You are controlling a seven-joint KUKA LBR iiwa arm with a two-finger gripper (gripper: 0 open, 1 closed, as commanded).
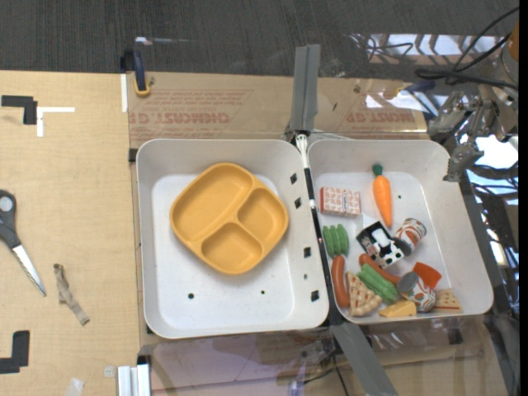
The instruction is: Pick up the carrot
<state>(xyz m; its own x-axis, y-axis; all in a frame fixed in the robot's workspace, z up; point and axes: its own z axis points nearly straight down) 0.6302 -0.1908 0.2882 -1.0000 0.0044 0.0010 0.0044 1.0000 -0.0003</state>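
Note:
The carrot (382, 198) is orange with a small green top and lies in the right bin (437, 221), near the bin's far middle, with its tip pointing toward the front. It lies free, with a bare strip of bin floor around it. The arm's end with the gripper (459, 157) hangs among cables at the right bin's far right corner, up and to the right of the carrot and well apart from it. Nothing shows between the gripper and the carrot.
Toy food crowds the right bin's front: a pink wafer pack (341, 200), green pea pods (335, 239), a black-and-white toy (378, 242), a sausage (338, 277) and a pizza slice (359, 295). A yellow divided plate (229, 217) lies in the left bin (165, 304). Scissors (15, 242) lie on the bench at far left.

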